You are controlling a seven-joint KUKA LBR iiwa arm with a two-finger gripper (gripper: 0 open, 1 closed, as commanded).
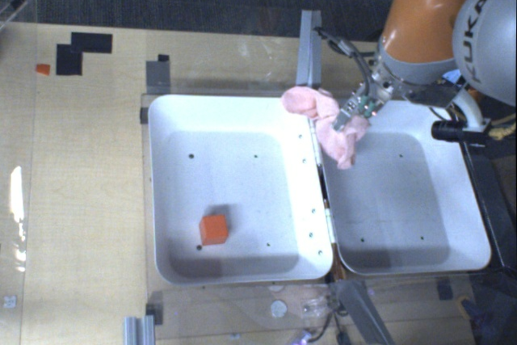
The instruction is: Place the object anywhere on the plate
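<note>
The desk [81,198] is pale wood and carries two shallow white bins side by side, with a dark floor beyond its far edge. The left bin [242,133] is nearly square; the right bin [420,254] touches it along a shared rim. The arm [452,12], grey with a broad orange band, reaches in from the right and hangs over the far corner of the right bin. A grey metal post [309,52] stands upright behind the seam between the bins. A pink cloth [323,121] is draped across that seam at the far end, one lump lying on the left bin's rim and a tail hanging down into the right bin. The end effector [355,113] sits at the cloth's right side, touching it; whether its fingers are apart or clamped on the cloth cannot be told from this angle. A small orange block [214,229] rests on the floor of the left bin, toward the near left corner, well apart from the cloth. Black markers [81,51] and a tiny orange square [43,69] lie on the desk at far left.
</note>
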